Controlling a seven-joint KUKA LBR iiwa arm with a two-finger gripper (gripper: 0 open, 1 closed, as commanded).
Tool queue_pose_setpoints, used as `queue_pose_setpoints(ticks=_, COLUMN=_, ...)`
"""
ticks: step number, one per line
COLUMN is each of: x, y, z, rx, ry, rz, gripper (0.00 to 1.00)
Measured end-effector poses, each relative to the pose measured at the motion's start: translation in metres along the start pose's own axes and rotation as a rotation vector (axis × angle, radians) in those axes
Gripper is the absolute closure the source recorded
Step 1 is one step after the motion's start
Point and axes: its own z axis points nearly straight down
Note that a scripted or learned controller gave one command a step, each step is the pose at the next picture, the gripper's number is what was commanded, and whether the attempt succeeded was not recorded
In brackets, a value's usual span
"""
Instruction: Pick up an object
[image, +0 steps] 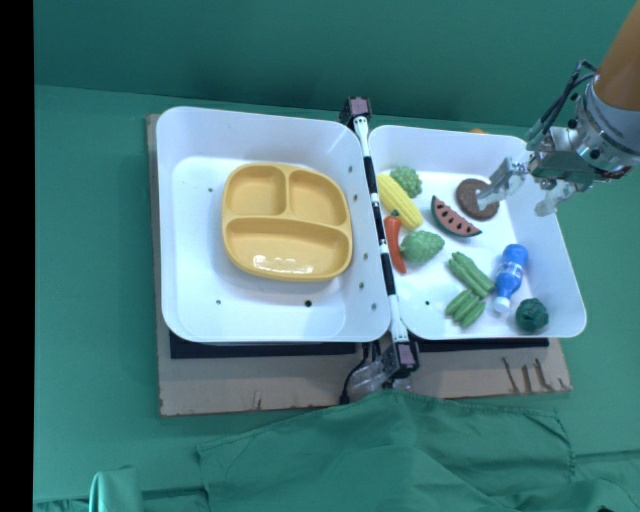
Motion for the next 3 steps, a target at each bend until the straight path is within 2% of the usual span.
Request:
queue_pose_setpoints(ticks=1, x=0.0, y=0.0, z=0.0, rx=0.0, ry=0.0, rz=0.0, gripper=0.0)
queue_pose_setpoints(ticks=3, x=0.009, y=0.016, z=0.101, rx=0.005, ry=0.0, rz=-0.001, gripper=0.0)
